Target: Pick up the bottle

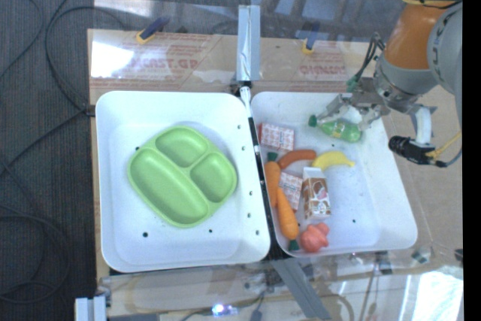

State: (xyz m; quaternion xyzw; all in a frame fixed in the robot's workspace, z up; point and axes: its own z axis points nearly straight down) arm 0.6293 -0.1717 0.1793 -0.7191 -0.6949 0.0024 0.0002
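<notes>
Reaching in from the right, the claw sits low over the green bottle lying on its side at the right bin's far end, apart from the carrot and carton. That looks placed for a grab, though I cannot tell whether it is apart or together.

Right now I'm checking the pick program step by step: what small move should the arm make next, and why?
Probably a short straight lift. The end effector sits right over the green bottle, which lies on its side near the right bin's far wall, apart from the banana. Whether it is gripped is unclear, so a small rise would show it.
</notes>
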